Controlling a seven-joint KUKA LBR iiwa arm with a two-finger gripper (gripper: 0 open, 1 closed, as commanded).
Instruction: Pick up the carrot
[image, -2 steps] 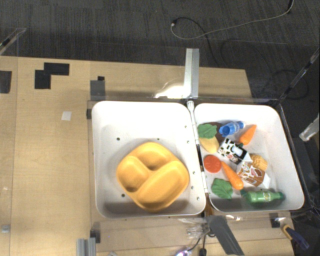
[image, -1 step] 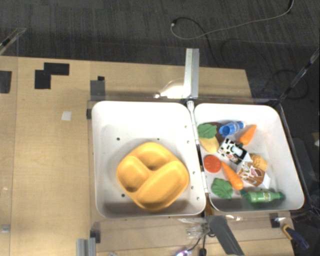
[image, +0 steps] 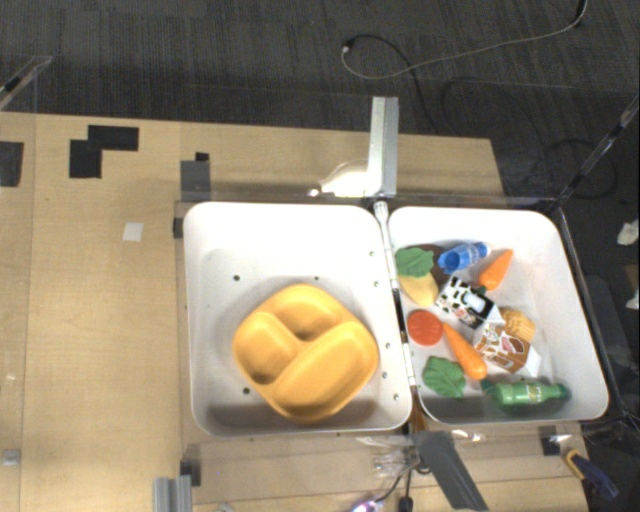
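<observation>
carrot (image: 465, 353) in right bin (image: 580, 330), slanted, touching snack packet (image: 506, 344), just beside red disc (image: 425, 327) | claw: cannot tell | risk: crowding blocks descent; neighbours get nudged or pinched; orange cone (image: 495, 268) near blue cup (image: 461, 256) may be mistaken for target

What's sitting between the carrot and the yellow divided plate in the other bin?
In the camera view, between the carrot and the yellow plate lie a red round piece, a green leafy toy lower down, and the wall between the two bins.
</observation>
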